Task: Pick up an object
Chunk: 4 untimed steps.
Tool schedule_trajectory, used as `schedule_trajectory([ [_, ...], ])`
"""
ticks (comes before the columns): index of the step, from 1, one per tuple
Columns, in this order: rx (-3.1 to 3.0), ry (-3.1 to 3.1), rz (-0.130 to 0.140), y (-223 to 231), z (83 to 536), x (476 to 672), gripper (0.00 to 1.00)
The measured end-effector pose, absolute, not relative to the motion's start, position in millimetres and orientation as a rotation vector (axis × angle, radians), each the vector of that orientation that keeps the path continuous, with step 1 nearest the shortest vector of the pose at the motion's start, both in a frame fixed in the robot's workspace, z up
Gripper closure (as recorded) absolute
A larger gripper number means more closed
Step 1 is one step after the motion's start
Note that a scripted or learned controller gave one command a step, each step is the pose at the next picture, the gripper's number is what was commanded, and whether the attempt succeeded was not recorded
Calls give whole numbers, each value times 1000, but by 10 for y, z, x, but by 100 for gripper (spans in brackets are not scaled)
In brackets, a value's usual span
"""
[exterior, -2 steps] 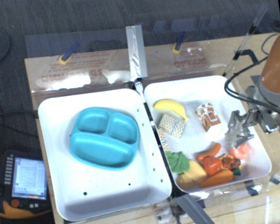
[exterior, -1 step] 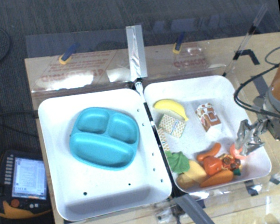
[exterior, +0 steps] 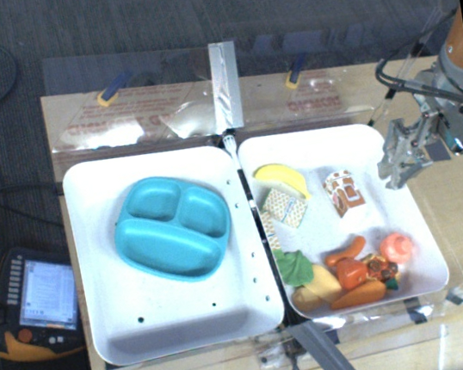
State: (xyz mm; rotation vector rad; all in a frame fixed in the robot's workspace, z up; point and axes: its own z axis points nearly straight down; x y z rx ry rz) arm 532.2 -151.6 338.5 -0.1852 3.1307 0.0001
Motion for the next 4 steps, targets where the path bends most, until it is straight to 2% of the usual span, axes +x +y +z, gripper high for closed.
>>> schedule_trajectory([
  [1,-608,3078,2,-1024,3134,5359,100],
  [2,-542,3093,0,-1757,2029,5212,100],
  [3,-607,3080,0,-1728,1439,5651,100],
  [4,-542,3092,-3,-1837,2550,4967,100],
])
